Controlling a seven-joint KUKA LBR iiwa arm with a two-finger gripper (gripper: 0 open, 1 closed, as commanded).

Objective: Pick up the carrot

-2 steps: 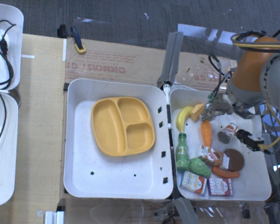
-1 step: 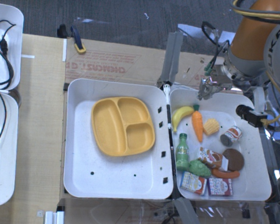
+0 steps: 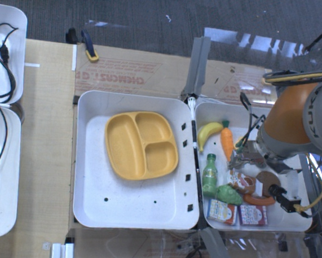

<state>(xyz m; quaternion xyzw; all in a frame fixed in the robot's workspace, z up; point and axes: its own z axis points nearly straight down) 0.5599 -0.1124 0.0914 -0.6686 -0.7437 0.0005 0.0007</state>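
Nearest the camera, along the front wall of the right bin (image 3: 287,227), lie two small flat packets (image 3: 238,213), with a green toy vegetable (image 3: 229,194) and a sausage-like piece (image 3: 259,200) just behind them and a small green bottle (image 3: 209,173) standing to their left. Further back sits the end effector (image 3: 243,157), hanging below the orange band of the arm (image 3: 289,118), which reaches in from the right; its metal tip is a dark tangle against the clutter and cables, so I cannot tell whether it is spread wide or closed narrow, and nothing can be made out between its parts. The carrot (image 3: 226,144) lies just to the left of that tip, close beside it and perhaps touching, though the view is too poor to be sure. Its long axis runs roughly front to back in the bin, green top toward the far wall, orange point toward the camera. By my judgement the coming move turns on a short shift leftward and a closing across the carrot's narrow width. A banana (image 3: 207,133) curves just left of the carrot, close enough to be caught too. The left bin (image 3: 86,203) holds a yellow divided plate (image 3: 142,145), well apart, and the desk (image 3: 40,142) stretches beyond.
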